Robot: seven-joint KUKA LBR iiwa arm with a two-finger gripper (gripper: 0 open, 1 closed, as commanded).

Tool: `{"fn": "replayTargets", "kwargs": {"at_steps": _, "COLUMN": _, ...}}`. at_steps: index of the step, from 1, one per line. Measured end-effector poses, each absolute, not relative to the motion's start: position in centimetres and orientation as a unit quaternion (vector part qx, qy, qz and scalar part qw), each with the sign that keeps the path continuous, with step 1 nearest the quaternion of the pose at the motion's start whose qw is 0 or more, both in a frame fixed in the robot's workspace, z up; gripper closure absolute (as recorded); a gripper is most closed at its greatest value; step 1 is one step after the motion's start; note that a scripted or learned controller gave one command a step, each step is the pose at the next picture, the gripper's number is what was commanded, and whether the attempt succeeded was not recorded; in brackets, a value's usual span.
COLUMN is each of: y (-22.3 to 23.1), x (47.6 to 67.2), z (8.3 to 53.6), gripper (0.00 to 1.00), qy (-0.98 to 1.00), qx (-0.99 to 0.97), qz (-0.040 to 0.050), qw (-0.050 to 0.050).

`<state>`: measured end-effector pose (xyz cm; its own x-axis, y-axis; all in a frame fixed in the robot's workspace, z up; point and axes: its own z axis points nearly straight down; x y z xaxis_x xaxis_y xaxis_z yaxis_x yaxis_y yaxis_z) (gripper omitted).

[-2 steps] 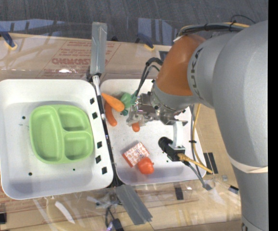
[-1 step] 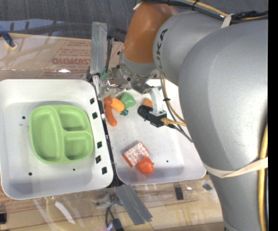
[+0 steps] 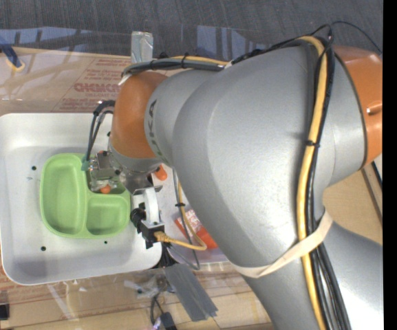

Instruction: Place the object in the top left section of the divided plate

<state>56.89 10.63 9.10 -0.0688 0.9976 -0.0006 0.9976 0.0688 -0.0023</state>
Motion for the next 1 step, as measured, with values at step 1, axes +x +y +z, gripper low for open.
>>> {"fn": "replayTargets", "kwargs": {"at_steps": 1, "y": 10.48, "x": 57.03, "z": 9.24, "gripper": 0.00, "qy": -0.730, "qx": -0.683, "qz": 0.0000, "qw": -0.001}}
